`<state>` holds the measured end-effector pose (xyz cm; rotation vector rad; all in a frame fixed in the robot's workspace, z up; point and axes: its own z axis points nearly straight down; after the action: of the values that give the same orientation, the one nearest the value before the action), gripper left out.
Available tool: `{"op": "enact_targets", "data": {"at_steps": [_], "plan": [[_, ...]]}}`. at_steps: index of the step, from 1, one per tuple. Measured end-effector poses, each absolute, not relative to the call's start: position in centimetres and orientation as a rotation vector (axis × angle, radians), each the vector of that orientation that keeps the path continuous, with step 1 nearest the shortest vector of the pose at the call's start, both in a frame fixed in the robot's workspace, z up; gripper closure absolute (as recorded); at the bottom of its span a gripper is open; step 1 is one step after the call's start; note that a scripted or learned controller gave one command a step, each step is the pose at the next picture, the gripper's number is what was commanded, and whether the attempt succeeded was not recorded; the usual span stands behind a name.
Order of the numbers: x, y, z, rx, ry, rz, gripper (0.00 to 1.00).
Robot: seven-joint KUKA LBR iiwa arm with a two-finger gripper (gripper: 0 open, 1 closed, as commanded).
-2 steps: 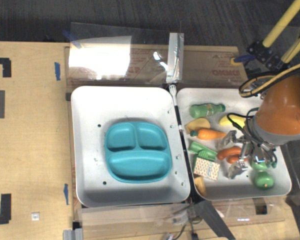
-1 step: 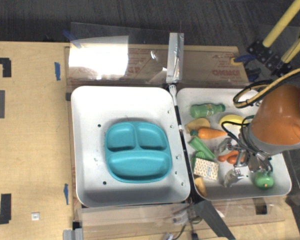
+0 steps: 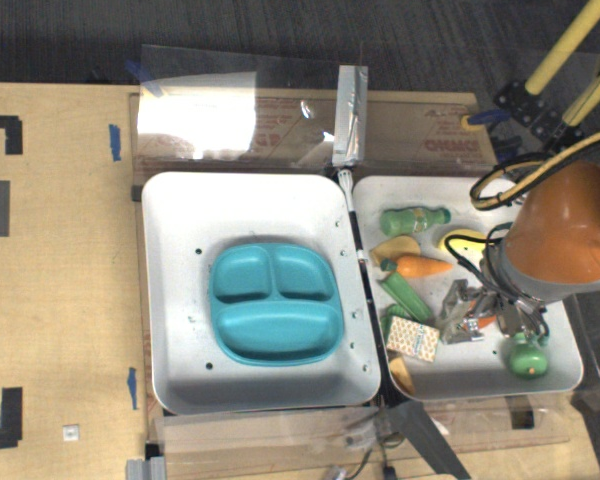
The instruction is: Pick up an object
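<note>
The right bin (image 3: 565, 368) holds several small toys. A green bottle (image 3: 415, 218) lies at its far side, with a yellow piece (image 3: 464, 240) to its right. An orange carrot (image 3: 422, 266) and a green cucumber-like piece (image 3: 404, 295) lie in the middle. A patterned cracker box (image 3: 412, 340) sits near the front, and a green apple (image 3: 527, 358) at the front right. My gripper (image 3: 464, 315) hangs low over the bin's middle, between the box and the apple. A small red-orange bit (image 3: 486, 320) shows beside it.
The left bin (image 3: 170, 208) holds a teal divided plate (image 3: 275, 301). A clear plastic sheet and a metal divider (image 3: 348, 118) stand behind the bins. My arm's orange band (image 3: 565, 233) covers the right bin's far right part, with black and yellow cables (image 3: 495, 183) looping beside it.
</note>
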<state>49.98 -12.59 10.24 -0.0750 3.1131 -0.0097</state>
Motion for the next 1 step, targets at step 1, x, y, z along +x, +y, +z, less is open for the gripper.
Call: {"op": "enact_targets", "data": {"at_steps": [1], "plan": [[50.69, -10.11, 9.05, -0.24, 3.119, -0.012, 1.0]]}}
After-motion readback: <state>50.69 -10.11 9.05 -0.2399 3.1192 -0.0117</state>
